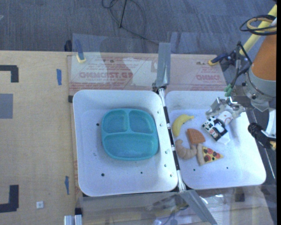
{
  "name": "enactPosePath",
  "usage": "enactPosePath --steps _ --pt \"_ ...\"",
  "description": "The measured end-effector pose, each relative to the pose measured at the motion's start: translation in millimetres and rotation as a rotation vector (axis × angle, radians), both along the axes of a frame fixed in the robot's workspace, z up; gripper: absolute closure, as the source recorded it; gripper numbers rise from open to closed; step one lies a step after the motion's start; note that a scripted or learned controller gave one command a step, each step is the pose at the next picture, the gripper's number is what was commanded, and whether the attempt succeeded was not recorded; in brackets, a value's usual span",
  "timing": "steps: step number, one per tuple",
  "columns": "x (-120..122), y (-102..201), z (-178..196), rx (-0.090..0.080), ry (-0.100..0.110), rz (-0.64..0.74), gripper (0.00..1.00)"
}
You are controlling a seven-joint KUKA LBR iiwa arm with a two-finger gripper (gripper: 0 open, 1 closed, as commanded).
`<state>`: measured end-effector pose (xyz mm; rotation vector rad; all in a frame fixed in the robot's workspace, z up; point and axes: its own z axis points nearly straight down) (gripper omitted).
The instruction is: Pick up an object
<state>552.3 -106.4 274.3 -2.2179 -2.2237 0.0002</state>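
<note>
One teal plate (130, 134), one banana (181, 123), one pizza slice (208, 154) — two bins (83, 145)

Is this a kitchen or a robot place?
Probably a robot lab, not a kitchen: a robot arm reaches over two white bins, the food like the banana looks toy, and cables lie on the floor.

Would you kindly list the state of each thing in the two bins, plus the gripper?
Teal divided plate: flat in the left bin, nothing in its compartments.
Banana: lying loose in the right bin.
Croissant: lying loose, beside the pizza slice.
Brown wedge: lying flat.
Black-and-white item: lying under the gripper.
Gripper: low over that item; grasp unclear.
</note>
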Motion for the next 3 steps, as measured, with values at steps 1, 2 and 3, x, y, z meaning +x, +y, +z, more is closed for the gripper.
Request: enactPosePath --steps 1,2,3 --pt "14.4 -9.9 -114.7 0.0 -0.001 -0.002 0.0" --pt "32.8 -39.9 -157.8 -0.009 -0.041 -0.028 0.0" --pt "49.3 -84.8 -165.7 -0.007 -0.049 -0.116 0.0"
